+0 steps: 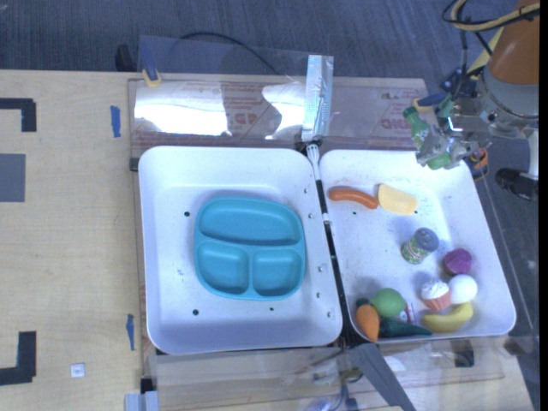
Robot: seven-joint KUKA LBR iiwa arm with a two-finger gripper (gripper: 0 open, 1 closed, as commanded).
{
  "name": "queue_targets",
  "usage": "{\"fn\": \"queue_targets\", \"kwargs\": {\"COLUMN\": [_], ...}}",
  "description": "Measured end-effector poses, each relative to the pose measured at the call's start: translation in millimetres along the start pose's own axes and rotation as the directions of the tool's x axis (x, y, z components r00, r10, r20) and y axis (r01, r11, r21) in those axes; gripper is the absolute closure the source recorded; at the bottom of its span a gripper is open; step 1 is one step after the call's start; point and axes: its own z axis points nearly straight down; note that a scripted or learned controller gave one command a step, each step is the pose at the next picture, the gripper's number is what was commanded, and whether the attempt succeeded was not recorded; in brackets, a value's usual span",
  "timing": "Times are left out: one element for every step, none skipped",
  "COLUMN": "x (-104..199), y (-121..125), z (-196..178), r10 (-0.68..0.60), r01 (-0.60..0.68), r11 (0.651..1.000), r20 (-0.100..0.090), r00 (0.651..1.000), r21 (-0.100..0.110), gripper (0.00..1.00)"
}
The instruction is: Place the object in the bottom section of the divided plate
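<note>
A blue divided plate [250,247] lies in the middle of the left bin [163,187], with one wide section at the far side and two smaller sections at the near side; all sections hold nothing. My gripper [441,151] hovers over the back right corner of the right bin [488,221], above and to the right of a yellow wedge [397,199]. Nothing shows in its grasp. An orange sausage [353,197] lies beside the wedge.
The right bin also holds a small can [419,247], a purple piece [458,259], a white egg [463,289], a cupcake [435,295], a banana [448,318], a green fruit [388,302] and a carrot [368,321]. A ridge [321,229] separates the bins.
</note>
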Motion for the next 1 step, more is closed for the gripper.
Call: {"fn": "queue_targets", "kwargs": {"x": [43.2], "y": [-27.6], "z": [74.1], "r10": [-0.074], "r01": [0.074], "r11": [0.997], "r20": [-0.002], "r00": [0.997], "r21": [0.004], "gripper": [1.00]}}
